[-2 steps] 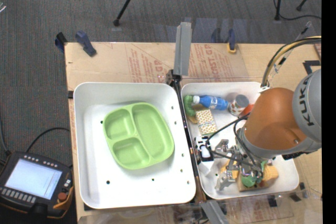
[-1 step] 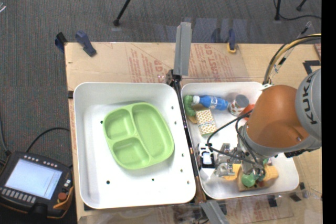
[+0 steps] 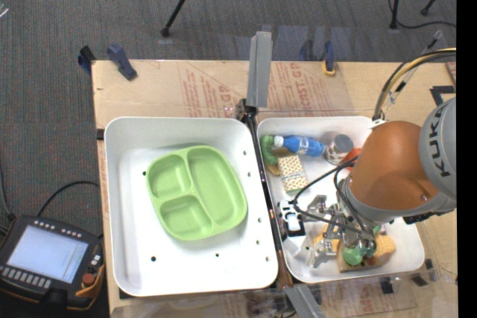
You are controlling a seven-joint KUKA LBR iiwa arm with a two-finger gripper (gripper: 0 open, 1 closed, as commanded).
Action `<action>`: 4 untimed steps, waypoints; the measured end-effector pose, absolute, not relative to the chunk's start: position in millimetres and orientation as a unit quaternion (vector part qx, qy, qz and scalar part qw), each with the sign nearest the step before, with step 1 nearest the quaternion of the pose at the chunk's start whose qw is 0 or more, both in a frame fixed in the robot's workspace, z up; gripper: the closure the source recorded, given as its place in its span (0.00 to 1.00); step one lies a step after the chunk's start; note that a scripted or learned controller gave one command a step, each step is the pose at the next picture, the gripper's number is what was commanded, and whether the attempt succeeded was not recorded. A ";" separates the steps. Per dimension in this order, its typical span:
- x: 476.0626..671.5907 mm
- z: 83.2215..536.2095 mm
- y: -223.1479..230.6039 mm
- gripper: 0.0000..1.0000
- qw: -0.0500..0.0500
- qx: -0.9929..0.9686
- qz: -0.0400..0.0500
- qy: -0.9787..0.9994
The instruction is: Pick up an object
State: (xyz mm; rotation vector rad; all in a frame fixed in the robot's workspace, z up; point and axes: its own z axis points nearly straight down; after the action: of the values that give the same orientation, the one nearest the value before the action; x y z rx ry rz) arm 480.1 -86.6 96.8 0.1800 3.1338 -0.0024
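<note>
Here's the arm: a grey shell with black "KUKA" lettering running up its side, and below it a broad, glossy orange band, rounded like a dome. Black cables loop out from under the band. A pale cable and a dark one arc above. The gripper is bare metal, bracketed, with silver parts.

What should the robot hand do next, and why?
Probably drop a little lower. The hand hangs over the right bin, just above a green and orange toy near the front edge, and no object shows between its fingers yet.
</note>
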 end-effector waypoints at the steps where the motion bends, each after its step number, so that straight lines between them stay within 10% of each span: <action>1: 475.3 86.9 -173.6 0.00 0.000 -0.019 0.001 1.000; 2: 531.6 87.4 -166.0 0.00 0.001 -0.045 0.001 0.999; 3: 532.2 97.2 -164.8 1.00 0.001 -0.045 0.002 0.999; 4: 603.5 87.8 -96.1 1.00 0.001 0.000 0.002 1.000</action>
State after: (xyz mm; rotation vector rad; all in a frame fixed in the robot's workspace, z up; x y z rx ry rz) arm 603.5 -96.1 87.8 -0.0006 3.1391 0.0049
